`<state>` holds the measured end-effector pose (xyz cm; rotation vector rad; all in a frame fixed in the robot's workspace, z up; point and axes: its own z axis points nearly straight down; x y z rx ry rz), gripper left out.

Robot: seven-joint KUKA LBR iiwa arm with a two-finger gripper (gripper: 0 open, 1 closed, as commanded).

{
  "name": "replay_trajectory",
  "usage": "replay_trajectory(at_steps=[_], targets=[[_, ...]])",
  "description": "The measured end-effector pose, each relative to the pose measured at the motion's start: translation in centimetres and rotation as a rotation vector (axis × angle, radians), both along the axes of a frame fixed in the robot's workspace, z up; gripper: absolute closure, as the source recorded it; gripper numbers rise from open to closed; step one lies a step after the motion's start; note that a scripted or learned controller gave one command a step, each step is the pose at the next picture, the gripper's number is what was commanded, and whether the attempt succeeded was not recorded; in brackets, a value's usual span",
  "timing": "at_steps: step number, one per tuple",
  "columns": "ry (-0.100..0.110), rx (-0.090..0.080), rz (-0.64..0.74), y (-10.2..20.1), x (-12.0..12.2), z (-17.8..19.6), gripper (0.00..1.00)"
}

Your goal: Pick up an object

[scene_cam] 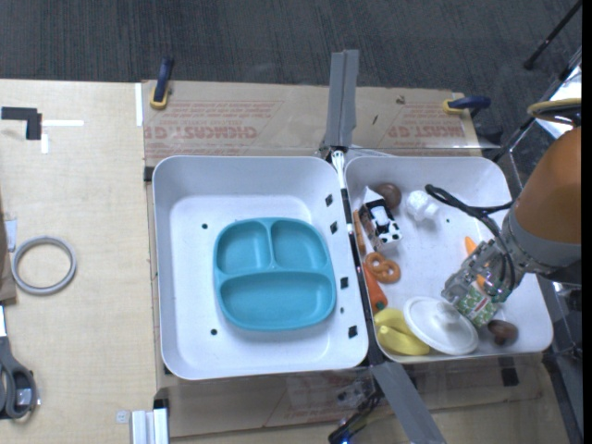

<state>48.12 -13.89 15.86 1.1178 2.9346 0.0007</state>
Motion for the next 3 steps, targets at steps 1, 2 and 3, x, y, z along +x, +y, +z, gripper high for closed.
replay_trajectory(at_steps=[1, 2, 3], targets=[[0.001, -0.001, -0.207, 4.8, 6.6, 3.3, 1.0], [0.001, -0.001, 0.054, 2.4, 6.6, -6.5, 1.0], [-0.001, -0.002, 0.043, -2.7, 9.3, -6.6, 1.0]])
